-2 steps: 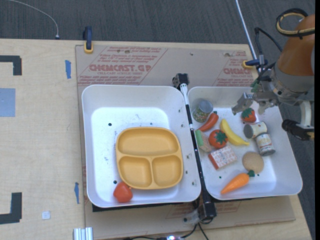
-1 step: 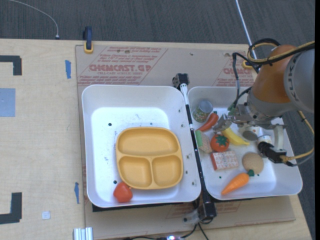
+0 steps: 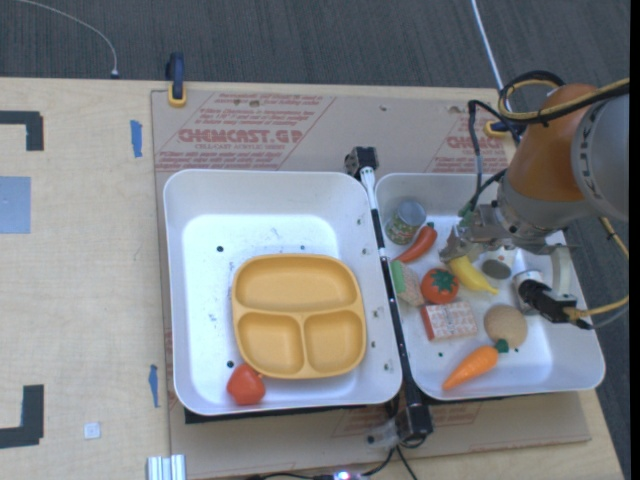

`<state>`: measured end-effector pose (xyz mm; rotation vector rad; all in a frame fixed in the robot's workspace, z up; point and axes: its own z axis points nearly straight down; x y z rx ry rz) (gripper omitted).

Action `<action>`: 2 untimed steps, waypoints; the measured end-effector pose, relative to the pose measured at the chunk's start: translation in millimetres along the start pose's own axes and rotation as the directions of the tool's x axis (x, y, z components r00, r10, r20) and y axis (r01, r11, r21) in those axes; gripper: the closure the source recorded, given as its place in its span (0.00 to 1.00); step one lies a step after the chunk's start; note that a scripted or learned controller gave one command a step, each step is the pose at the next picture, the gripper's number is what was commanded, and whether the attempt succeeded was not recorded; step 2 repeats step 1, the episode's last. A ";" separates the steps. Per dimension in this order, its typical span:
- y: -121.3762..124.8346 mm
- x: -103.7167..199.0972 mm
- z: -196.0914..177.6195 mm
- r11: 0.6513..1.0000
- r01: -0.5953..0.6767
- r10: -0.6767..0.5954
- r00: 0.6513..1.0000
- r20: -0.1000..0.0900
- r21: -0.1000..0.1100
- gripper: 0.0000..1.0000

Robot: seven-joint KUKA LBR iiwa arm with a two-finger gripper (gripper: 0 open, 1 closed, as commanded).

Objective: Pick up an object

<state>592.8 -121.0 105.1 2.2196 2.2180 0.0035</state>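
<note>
Surface (image 3: 80,268): pale wood, with a printed cardboard sheet (image 3: 250,128) under two white bins set side by side.
Left bin (image 3: 200,208): holds a yellow three-part tray (image 3: 298,315); a red tomato-like toy (image 3: 246,385) lies at the tray's near left corner, touching its rim.
Right bin (image 3: 570,368): holds a small can (image 3: 405,221) at the far left, a red chili (image 3: 417,244) just beside it, a red tomato (image 3: 439,285), a yellow banana (image 3: 470,274), a pink patterned block (image 3: 449,320), a tan egg-like ball (image 3: 505,325) and an orange carrot (image 3: 470,366) nearest the front.
Arm (image 3: 575,158): grey with an orange band, reaching in from the right over the right bin.
Pincer (image 3: 478,240): low over the banana and near the chili; whether it is apart or together I cannot tell, and nothing is seen clamped in it.
</note>
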 end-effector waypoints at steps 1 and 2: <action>-79.7 50.8 -80.5 1.000 0.002 -0.002 1.000 -0.003 0.005 1.00; -79.7 50.8 -80.5 1.000 0.002 -0.002 1.000 -0.003 0.005 1.00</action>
